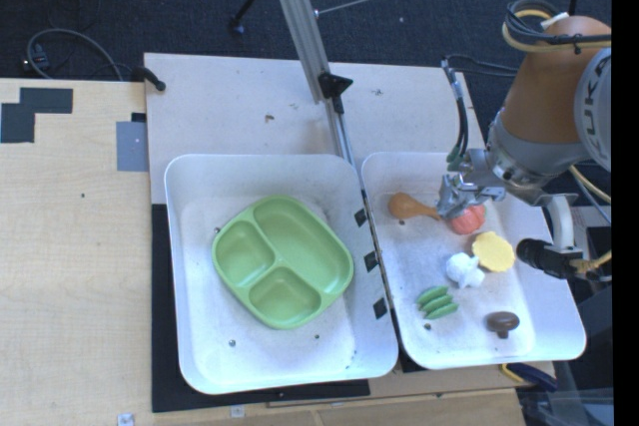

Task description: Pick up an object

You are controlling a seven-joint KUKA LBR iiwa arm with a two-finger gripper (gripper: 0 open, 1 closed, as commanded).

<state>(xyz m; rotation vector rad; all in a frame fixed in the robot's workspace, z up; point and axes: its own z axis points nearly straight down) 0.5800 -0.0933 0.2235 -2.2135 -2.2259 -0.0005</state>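
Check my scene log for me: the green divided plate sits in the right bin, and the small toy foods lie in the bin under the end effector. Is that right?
Not quite. The camera view shows the green divided plate in the left bin, not the right one. The small toy foods do lie in the right bin, under the end effector.

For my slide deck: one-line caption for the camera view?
The claw reaches down over a red object in the right bin; a green divided plate sits in the left bin.

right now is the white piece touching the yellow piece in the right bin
Touching: the camera view shows the white piece pressed against the yellow piece's lower left edge, no gap visible.
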